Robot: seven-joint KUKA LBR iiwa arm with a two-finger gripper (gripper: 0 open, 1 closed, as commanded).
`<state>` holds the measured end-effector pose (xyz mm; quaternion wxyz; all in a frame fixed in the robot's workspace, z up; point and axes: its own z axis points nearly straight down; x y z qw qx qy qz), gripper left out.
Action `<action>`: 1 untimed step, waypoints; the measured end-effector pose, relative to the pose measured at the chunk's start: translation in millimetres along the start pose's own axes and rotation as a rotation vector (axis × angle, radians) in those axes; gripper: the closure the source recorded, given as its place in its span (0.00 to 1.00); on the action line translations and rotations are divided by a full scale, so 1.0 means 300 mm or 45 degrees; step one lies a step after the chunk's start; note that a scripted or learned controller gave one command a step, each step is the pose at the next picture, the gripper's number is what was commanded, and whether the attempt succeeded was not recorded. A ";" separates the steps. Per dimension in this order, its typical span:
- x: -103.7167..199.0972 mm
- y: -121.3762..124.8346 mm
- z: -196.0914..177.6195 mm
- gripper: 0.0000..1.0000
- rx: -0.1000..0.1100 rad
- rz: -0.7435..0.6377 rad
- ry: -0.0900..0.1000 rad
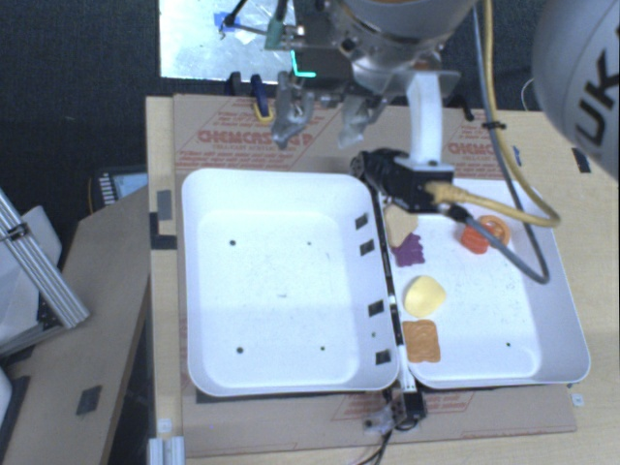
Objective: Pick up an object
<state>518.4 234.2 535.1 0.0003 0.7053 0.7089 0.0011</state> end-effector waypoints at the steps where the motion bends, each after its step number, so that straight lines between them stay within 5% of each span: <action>1: 0.000 0.000 0.000 0.00 0.000 0.000 0.000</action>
